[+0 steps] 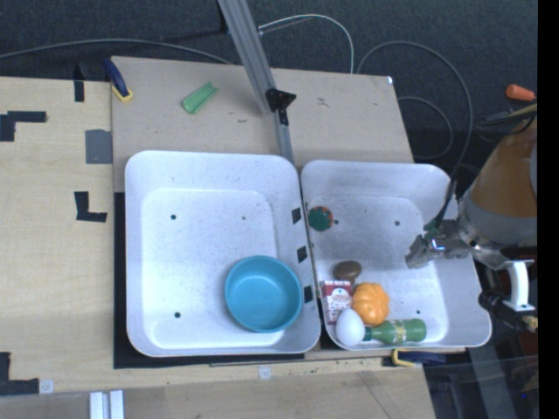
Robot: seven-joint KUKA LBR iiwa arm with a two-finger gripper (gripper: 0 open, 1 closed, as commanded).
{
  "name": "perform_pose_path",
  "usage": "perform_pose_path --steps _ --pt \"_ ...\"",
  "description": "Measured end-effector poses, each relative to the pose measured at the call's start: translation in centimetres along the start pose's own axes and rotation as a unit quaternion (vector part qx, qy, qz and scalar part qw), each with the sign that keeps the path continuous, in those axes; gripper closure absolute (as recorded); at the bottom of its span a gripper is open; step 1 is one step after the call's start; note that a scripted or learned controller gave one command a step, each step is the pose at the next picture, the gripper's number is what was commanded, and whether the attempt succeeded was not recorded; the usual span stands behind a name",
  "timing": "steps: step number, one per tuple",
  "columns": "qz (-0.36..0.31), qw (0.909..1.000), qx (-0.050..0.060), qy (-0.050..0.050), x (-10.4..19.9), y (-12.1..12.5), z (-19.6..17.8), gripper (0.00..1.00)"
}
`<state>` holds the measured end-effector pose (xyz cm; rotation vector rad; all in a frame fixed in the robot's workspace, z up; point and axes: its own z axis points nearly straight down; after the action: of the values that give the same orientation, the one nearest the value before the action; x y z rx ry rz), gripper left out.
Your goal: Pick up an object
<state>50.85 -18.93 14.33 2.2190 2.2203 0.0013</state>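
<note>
Pale worktop (52, 260) carries two white bins. One blue bowl (263, 292) sits low in the left bin (175, 182), much floor bare. At the right bin's (384, 182) lower edge: carton (336, 300), egg (349, 328), orange (370, 302), bottle (397, 331), brown stone (347, 270); one green ball (320, 218) higher. End effector (419, 256) hovers right of them, grasping nothing visible; I cannot tell its state.
</note>
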Motion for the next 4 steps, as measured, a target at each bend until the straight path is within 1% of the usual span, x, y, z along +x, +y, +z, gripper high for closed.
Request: perform_pose_path --steps 1,2,3,4 --pt "-0.001 1.0 -0.001 0.0 -0.4 1.0 -5.0 1.0" --pt "0.0 1.0 -0.001 -0.001 -1.3 1.4 -9.8 1.0" --pt "-0.003 1.0 0.001 0.001 3.5 3.1 -10.6 1.0" --pt "-0.003 1.0 0.002 0.001 8.6 4.0 -9.6 1.0"
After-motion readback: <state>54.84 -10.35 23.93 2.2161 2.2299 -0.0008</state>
